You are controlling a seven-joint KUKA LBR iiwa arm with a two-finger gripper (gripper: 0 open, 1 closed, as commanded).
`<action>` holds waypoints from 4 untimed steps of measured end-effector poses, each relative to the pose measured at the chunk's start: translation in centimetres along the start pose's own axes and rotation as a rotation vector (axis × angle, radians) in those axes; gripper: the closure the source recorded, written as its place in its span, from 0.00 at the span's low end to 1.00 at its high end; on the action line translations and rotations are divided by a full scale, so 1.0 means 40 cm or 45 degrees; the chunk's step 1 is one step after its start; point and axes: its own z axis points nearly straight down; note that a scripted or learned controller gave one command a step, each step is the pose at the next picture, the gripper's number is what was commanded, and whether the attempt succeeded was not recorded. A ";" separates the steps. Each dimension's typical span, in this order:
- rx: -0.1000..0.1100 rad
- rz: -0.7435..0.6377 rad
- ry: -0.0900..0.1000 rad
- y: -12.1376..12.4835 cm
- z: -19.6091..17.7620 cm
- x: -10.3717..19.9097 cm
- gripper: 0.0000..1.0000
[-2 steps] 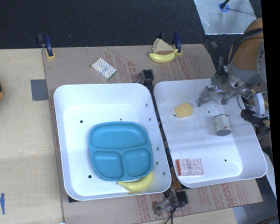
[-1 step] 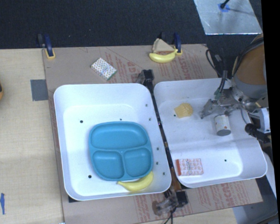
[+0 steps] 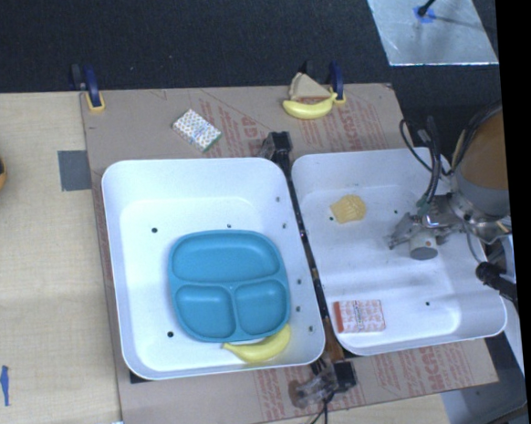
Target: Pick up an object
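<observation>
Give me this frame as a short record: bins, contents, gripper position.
left bin: blue divided plate; banana at plate's near edge
right bin: yellow piece toward far side; orange-and-white packet at near-left
gripper: low over right bin's right half, apart from both items, holding nothing visible
outside bins: second banana and patterned packet on board behind

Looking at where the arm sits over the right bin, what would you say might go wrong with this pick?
The gripper sits over bare bin floor, apart from the yellow piece and the flat packet, so closing here would likely grab nothing. The packet lies flat, so fingers may slide over it. Cables near the wrist might snag.
</observation>
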 end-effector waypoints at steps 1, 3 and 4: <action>-0.003 0.002 0.001 0.186 -0.003 -0.001 0.00; -0.003 0.002 0.001 0.229 -0.003 0.019 0.00; 0.000 0.000 0.000 0.048 0.000 0.044 0.00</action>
